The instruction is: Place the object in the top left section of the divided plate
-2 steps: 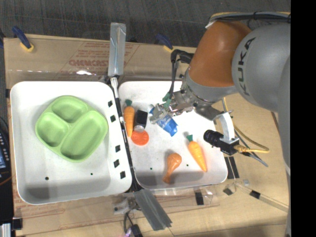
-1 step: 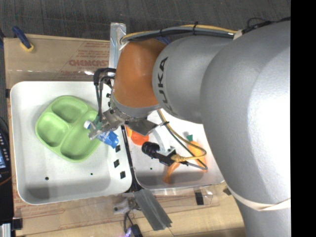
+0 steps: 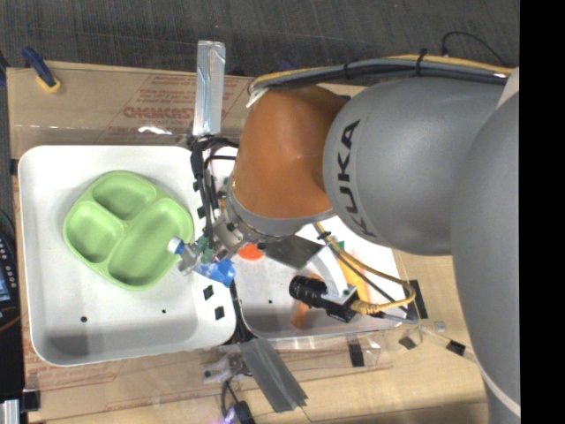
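**Jaws at the plate's rim, blue piece beside them**

The grey arm [image 3: 397,166], with its orange band [image 3: 282,162], reaches in from the tabletop's right edge and covers most of the right bin [image 3: 265,325]. Its wrist ends over the wall that the two bins share, about midway between the tabletop's far and near edges. The jaws sit there, just off the right-hand rim of the green divided plate [image 3: 97,237]. Cables and small fittings crowd that spot, so I cannot tell whether the jaws are apart, together or clamped on anything.

A small blue object [image 3: 218,270] lies touching or just beside the jaws, on their near-right side, over the shared wall. Whether it is held I cannot tell. It is outside the plate, close to the rim.

The plate lies in the left bin [image 3: 53,325], toward that bin's far half, set at a slant. Its three sections show only green.

A small red-orange thing [image 3: 252,253] shows in the right bin, just right of the blue object and partly under the arm.
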Tool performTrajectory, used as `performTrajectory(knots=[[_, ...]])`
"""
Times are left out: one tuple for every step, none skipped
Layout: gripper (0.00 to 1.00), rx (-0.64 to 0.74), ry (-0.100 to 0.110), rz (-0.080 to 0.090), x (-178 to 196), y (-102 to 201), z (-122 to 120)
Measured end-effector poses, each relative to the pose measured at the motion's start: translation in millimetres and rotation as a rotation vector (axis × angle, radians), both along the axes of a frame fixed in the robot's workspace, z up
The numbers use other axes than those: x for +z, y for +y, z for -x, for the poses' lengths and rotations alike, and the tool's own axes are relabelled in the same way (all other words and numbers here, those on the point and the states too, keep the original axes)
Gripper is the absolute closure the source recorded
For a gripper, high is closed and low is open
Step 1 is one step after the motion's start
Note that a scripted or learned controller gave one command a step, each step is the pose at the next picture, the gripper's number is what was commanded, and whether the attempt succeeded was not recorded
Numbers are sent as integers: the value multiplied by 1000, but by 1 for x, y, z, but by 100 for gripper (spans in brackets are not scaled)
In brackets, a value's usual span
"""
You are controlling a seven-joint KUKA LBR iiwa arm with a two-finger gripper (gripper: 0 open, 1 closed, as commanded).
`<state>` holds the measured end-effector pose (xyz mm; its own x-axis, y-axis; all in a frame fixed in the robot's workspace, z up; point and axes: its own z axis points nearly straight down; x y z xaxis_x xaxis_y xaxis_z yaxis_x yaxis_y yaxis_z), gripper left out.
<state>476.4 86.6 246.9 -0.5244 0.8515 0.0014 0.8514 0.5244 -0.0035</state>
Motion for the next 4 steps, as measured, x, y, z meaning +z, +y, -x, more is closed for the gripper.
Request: performTrajectory(knots=[[100,55,1,0,-43,-7,1],[100,225,-1,0,-24,27,0],[100,223,-1,0,-21,89,-48],[100,551,-4,-1,22,53,-23]])
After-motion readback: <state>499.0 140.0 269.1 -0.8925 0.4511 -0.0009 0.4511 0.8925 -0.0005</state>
